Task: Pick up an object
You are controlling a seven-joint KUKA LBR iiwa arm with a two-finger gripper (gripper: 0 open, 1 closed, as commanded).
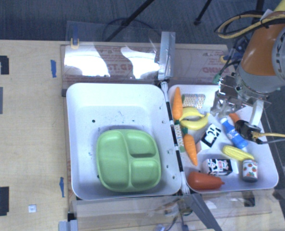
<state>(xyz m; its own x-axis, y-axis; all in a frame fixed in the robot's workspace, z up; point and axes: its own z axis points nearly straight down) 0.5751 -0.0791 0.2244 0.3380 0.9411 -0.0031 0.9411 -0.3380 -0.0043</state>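
Crowding the right bin [272, 177]: two carrots [177, 104], two bananas [194, 120]; jaws' state unclear.

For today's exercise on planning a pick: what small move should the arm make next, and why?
Probably a short straight descent. The end effector hovers in the right bin beside the yellow banana, with a blue bottle just below it in the view, and nothing shows between its fingers.
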